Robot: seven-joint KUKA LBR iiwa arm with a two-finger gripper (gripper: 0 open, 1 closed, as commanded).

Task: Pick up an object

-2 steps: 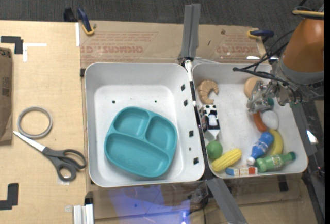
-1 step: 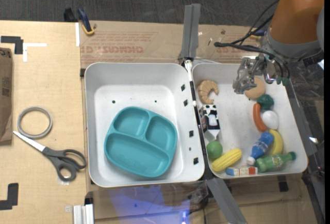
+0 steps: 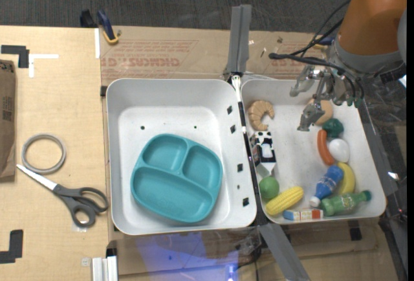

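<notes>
End effector (image 3: 312,112) — grip state unclear (fingers blurred) — hangs over the right bin (image 3: 374,163) near the croissant (image 3: 261,114).

From my feed the worktop (image 3: 58,89) is a pale wood-look surface. Sitting straight on it are two white bins side by side, touching in the middle: the left bin (image 3: 123,144) and the right bin (image 3: 372,163). Left of them I've got a roll of tape (image 3: 44,152), and just below that a pair of grey-handled scissors (image 3: 68,196). A flat sheet of brown cardboard (image 3: 168,53) lies behind the bins.
</notes>
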